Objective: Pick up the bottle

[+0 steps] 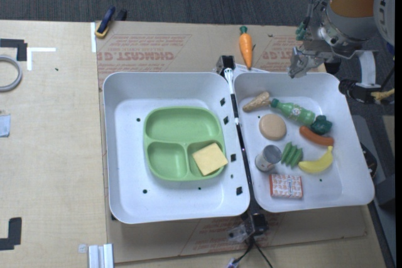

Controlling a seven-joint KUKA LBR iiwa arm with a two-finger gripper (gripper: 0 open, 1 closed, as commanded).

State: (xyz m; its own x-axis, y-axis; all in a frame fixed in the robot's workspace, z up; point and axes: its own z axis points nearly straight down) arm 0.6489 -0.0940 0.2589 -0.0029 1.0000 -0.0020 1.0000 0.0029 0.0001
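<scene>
left bin (pixel 119 154): green tray (pixel 164 124) holding a yellow block (pixel 209 159) at 5 o'clock | right bin (pixel 352 166): bottle (pixel 294 112) lying near 12 o'clock, banana (pixel 316 162) at 4 | gripper (pixel 300 67): above bin's 12 o'clock rim, fingers apart, nothing between them

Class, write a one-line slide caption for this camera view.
Tool above right bin's far edge; green bottle lies inside among toy food.

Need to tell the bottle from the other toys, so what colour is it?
The bottle is green with a white cap and a pale label, seen in the camera view.
</scene>
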